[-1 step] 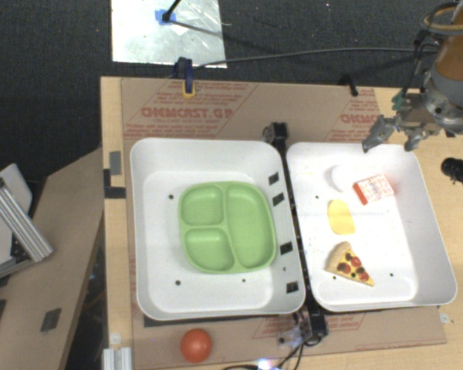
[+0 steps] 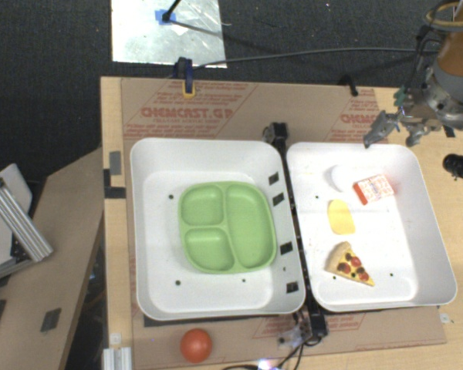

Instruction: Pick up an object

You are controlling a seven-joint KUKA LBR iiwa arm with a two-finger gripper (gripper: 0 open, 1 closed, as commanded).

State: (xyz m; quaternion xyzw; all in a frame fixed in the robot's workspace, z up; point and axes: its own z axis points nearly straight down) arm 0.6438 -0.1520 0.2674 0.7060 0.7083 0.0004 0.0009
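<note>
The right bin (image 2: 417,284) holds three items: a red and white carton (image 2: 372,189) toward the back, a pale yellow piece (image 2: 340,217) in the middle, and a toy pizza slice (image 2: 349,264) toward the front. My gripper (image 2: 395,132) hangs over the bin's back right rim, behind and slightly right of the carton. It is open, and nothing is between its fingers. A green divided plate (image 2: 226,226) lies in the left bin (image 2: 150,206).
An orange-red ball (image 2: 196,344) rests on the board in front of the left bin. A foil sheet (image 2: 166,21) and a blue clamp (image 2: 185,72) sit at the back. An aluminium rail (image 2: 11,214) stands far left. Black clips line the seam between the bins.
</note>
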